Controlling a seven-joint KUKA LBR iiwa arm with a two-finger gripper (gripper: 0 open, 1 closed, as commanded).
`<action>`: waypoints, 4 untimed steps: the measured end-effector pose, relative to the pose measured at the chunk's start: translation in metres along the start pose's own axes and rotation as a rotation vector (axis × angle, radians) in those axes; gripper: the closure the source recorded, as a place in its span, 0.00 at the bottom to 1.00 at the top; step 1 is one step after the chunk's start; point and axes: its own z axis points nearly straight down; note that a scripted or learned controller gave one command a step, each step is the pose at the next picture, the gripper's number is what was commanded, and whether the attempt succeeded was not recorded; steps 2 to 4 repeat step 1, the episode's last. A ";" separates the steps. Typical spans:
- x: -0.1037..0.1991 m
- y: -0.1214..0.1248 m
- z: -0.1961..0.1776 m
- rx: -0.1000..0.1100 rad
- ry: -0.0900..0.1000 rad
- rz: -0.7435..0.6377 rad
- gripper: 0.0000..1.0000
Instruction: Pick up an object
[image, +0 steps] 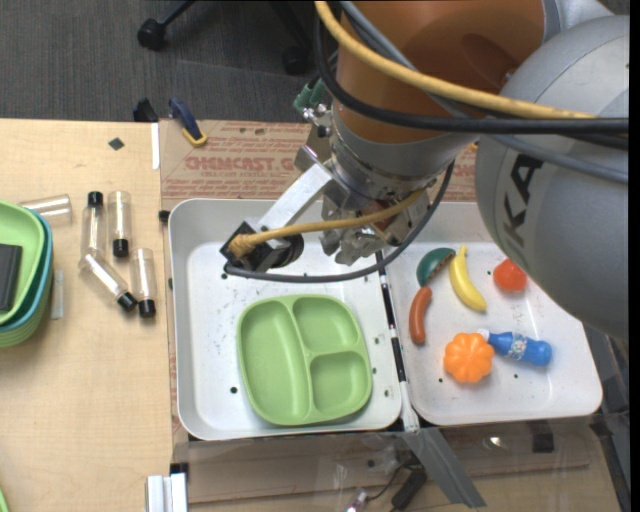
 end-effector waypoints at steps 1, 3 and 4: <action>0.006 -0.008 0.144 0.000 0.001 0.459 1.00; 0.006 -0.008 0.144 0.000 0.001 0.459 1.00; 0.006 -0.008 0.144 0.000 0.001 0.459 1.00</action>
